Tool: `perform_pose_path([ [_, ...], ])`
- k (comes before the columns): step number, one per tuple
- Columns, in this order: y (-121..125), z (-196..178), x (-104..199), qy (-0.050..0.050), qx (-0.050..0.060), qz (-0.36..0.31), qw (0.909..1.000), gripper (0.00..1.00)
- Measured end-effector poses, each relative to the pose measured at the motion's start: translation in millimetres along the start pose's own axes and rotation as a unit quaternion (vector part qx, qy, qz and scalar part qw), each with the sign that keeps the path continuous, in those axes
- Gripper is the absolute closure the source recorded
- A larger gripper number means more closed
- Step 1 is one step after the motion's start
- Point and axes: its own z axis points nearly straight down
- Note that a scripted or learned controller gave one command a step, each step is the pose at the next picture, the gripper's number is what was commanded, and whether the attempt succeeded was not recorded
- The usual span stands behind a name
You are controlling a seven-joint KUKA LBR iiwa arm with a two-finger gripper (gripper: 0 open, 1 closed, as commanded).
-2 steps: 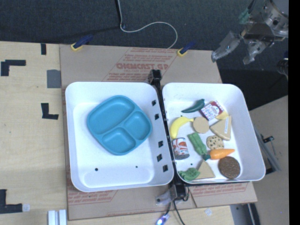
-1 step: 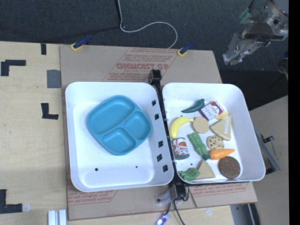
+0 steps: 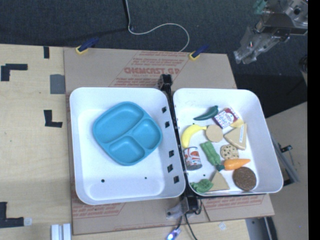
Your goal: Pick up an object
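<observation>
Gripper [image 3: 246,54]: top right, above bench, well clear of bins; finger state can't tell.
Right bin [image 3: 260,109]: toy food; can [image 3: 192,158] label unreadable.
Left bin [image 3: 80,104]: blue tray [image 3: 127,132].
Cardboard [image 3: 150,69]: red print, approx. "CHEMCAST".

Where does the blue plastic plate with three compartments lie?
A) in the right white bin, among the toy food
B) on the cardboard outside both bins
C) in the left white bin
C: the blue plastic plate with three compartments lies inside the left white bin, apart from the toy food.
</observation>
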Motion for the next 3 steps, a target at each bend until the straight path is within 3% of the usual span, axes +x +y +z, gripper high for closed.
perform_pose_path([
  [1,-48.6,-10.0,107.9,0.001,0.003,-0.004,1.0,1.0],
  [2,-77.7,-9.3,116.9,0.0,0.004,0.002,1.0,1.0],
  [3,-76.5,-8.3,177.0,0.0,0.004,0.0,1.0,1.0],
])
